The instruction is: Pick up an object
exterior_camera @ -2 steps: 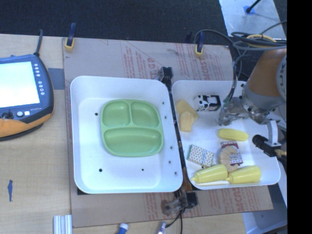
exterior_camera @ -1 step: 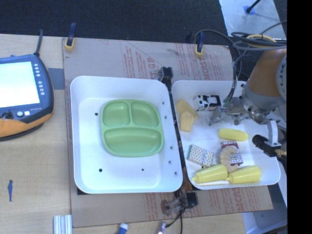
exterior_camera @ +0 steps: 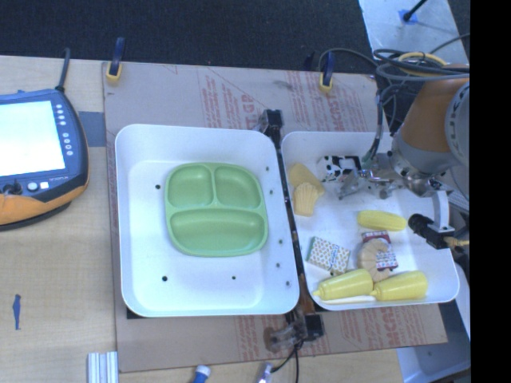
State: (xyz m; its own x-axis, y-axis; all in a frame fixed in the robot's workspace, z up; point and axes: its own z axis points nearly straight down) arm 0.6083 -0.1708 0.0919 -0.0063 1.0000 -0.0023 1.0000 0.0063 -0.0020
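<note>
**Ana:** Pincer (exterior_camera: 361, 183) first: it hangs low over the right shallow white bin (exterior_camera: 447, 294), toward that bin's twelve o'clock, on the grey arm with the orange band (exterior_camera: 427, 122) that reaches in from three o'clock. Open or closed? I cannot tell; the metal there is a tangle of small parts and cables.

**Ben:** Anything between its tips?

**Ana:** Nothing I can make out. A small black-and-white toy cow (exterior_camera: 338, 166) sits just beside it at nine o'clock, close enough that I'd judge it the likely target, though whether they touch is unclear.

**Ben:** What else could be picked?

**Ana:** All loose in the same bin: a pale yellow wedge-like piece (exterior_camera: 305, 190) against the bin's nine o'clock wall, a yellow banana-shaped toy (exterior_camera: 382, 219) near the middle, a checked blue-and-white packet (exterior_camera: 328, 254), a round tan item with a red label (exterior_camera: 377, 255), and two pale yellow corn-shaped pieces (exterior_camera: 375, 284) along the six o'clock rim.

**Ben:** And the left white bin (exterior_camera: 128, 214)?

**Ana:** It carries a light green divided plastic plate (exterior_camera: 215, 210), lying flat at its centre, well apart from the arm. A handheld control tablet (exterior_camera: 36, 154) rests on the tabletop at nine o'clock, outside both bins, presumably kept out of reach.
</note>
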